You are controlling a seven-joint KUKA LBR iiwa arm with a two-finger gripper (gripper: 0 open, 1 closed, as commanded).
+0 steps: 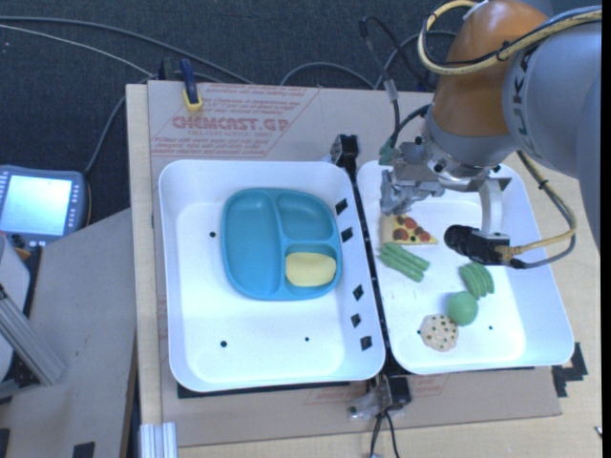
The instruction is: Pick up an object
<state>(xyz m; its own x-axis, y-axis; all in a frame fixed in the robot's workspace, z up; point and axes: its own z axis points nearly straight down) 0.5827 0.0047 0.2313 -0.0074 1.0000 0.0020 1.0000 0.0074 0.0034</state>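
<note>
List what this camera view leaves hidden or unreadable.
- Gripper: the arm's wrist covers it from above, so its opening cannot be judged.
- Pizza slice: its upper edge runs under the gripper; contact unclear.
- Right bin: its far wall is behind the arm.
- Cookie: surface detail too small.

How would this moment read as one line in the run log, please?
hand: above right bin, near pizza slice | grasp: unclear | right bin: green bean, cookie | left bin: blue tray, yellow item
</note>
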